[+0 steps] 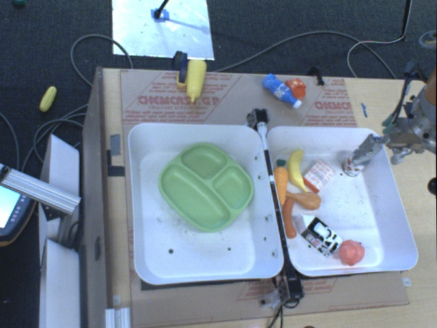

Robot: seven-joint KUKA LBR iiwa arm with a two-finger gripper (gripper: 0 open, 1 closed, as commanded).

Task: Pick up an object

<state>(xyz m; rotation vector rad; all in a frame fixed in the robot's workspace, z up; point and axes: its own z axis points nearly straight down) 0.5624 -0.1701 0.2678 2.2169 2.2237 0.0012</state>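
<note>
Fingers (353, 164) sit low over the upper right part of the right bin (382, 203), tip near the bin floor; I can't tell how far apart they are, too small and blurred from my view, and nothing shows between them. Arm comes in from the right edge, wrist tilted down toward the bin.

Objects I could pick are all in the right bin, left and lower side. Yellow banana (295, 171) lies near the divider, with a small red-and-white packet (318, 175) just beside it on the right. Orange carrot (281, 184) lies along the left wall, and an orange-brown sausage-like piece (304, 201) sits just below the banana. Another reddish stick (289, 219) lies under the carrot. Black-and-white toy (321, 236) is lower down, pink ball-like item (351, 252) just right of it near the front wall. Fingers are well apart from all these, closest to the packet.

Left bin (153, 251) holds a green divided plate (206, 186). On the tabletop (232, 101) behind the bins: a yellow bottle (195, 78) and a blue-and-white bottle (280, 90).
</note>
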